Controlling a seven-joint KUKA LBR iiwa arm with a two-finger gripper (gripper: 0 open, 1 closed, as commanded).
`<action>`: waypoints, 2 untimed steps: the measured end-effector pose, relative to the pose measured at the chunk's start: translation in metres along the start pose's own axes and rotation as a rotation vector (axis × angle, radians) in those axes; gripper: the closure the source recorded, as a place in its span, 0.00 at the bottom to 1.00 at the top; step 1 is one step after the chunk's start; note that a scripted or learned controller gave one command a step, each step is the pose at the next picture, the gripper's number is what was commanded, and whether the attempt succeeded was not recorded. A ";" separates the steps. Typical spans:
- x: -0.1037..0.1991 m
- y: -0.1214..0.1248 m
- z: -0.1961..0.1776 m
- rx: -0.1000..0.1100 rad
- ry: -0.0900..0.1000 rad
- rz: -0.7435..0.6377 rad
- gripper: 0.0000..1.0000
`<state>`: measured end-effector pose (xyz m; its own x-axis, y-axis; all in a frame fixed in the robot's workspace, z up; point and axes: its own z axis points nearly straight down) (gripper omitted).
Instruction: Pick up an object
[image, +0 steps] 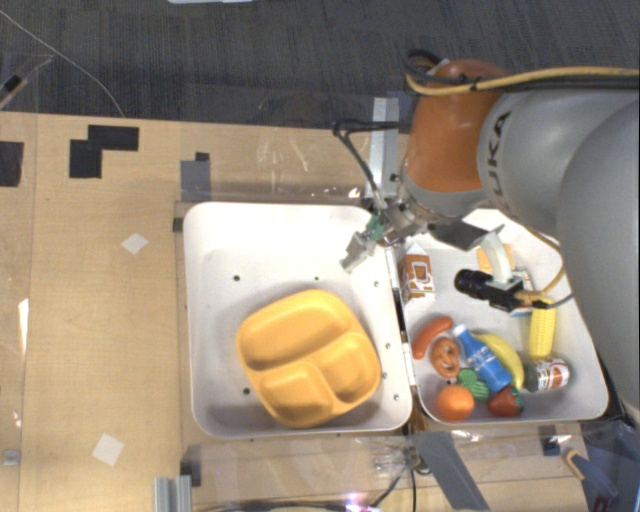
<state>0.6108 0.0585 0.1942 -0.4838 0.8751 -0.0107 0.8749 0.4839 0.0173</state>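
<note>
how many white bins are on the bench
2. The left bin holds a yellow divided tray. The right bin, beside it, holds a heap of small items, partly covered by the arm.

Single fixed camera above bench, angled downward, covering both white bins; arm enters from right

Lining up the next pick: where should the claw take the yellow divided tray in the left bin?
Grip the yellow divided tray by its raised outer rim, probably the upper-right edge nearest the claw, coming straight down. It lies flat and wide, so only the thin rim would likely fit between fingers.
</note>
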 end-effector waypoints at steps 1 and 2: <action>-0.006 -0.043 -0.019 0.012 0.007 0.077 0.00; 0.053 0.034 -0.019 0.016 0.008 0.360 0.00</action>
<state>0.6144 0.1209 0.2135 -0.1443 0.9895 0.0012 0.9895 0.1443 0.0034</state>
